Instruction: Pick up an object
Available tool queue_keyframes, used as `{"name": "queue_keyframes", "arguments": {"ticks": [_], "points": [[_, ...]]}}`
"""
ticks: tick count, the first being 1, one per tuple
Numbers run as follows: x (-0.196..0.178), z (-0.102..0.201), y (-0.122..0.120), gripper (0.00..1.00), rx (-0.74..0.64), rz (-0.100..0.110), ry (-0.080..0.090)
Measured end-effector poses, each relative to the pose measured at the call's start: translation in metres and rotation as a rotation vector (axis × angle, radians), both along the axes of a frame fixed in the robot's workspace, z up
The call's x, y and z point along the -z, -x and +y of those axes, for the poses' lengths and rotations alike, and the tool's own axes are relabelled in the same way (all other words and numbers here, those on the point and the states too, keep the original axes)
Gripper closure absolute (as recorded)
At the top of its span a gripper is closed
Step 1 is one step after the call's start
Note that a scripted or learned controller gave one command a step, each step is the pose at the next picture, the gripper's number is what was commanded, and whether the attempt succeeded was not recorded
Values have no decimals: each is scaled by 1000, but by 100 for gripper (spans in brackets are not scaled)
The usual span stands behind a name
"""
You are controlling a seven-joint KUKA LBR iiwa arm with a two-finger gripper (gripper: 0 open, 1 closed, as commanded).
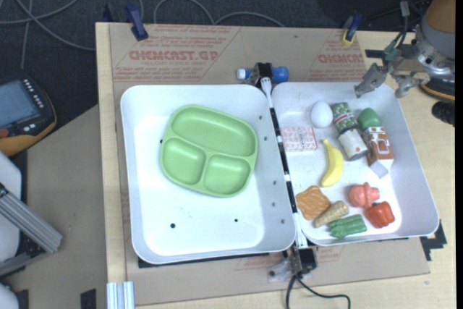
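My gripper [385,82] hangs over the far edge of the right bin [418,184], its two fingers spread apart, open, with nothing between them. Just below it in the bin lie a white egg [321,113], a green-labelled can [341,116] and a green pepper [370,117]. Further down are a silver can [353,145], a small carton [379,143], a banana [333,163] and a pink patterned card [299,138]. At the near end sit an orange pastry [312,202], a bread stick [330,213], green beans [347,226], a pink toy [364,195] and a red pepper [381,214].
The left bin [145,213] holds a green divided plate [208,150]. A blue and black clamp [263,73] sits at the far end of the seam between the bins. Cables and a handheld device [22,108] lie off the bench to the left.
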State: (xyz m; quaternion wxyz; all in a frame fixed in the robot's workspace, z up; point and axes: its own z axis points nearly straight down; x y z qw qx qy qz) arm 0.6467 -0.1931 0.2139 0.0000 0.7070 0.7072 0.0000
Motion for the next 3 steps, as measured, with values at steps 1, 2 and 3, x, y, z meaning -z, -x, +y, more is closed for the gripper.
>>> {"name": "queue_keyframes", "arguments": {"ticks": [1, 2, 3], "points": [[113, 9, -19, 0, -2, 4, -1], [130, 57, 6, 0, -1, 2, -1], [129, 93, -20, 0, -1, -2, 0]]}}
